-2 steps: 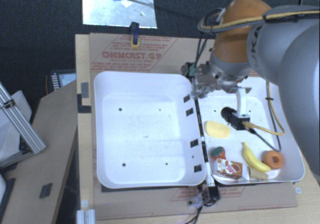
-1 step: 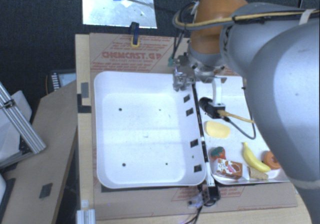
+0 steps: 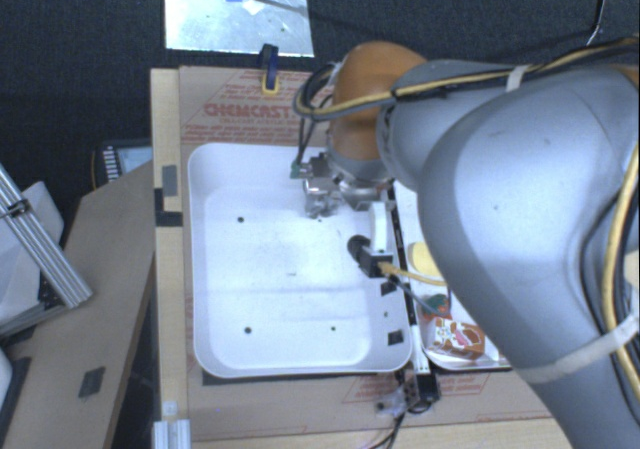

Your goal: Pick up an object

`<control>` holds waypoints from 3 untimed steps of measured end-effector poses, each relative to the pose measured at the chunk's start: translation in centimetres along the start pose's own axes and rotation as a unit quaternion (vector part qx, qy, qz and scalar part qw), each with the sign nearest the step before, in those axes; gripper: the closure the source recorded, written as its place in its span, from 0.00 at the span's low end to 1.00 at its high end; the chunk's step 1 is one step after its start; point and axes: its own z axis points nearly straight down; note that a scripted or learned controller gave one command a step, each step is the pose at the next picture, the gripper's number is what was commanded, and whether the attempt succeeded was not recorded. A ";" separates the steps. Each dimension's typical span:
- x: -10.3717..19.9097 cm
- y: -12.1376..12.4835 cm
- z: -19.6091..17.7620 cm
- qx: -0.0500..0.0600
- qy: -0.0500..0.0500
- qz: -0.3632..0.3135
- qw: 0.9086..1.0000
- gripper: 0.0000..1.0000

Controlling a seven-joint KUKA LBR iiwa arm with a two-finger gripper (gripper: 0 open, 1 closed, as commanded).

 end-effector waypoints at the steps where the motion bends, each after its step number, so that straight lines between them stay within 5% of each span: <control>1: 0.3 -2.8 -0.6 -0.001 0.000 0.003 1.000 1.00; 2: 4.7 -2.8 -0.6 -0.003 0.001 0.000 1.000 1.00; 3: 4.5 -2.7 -1.7 -0.004 0.000 0.001 1.000 1.00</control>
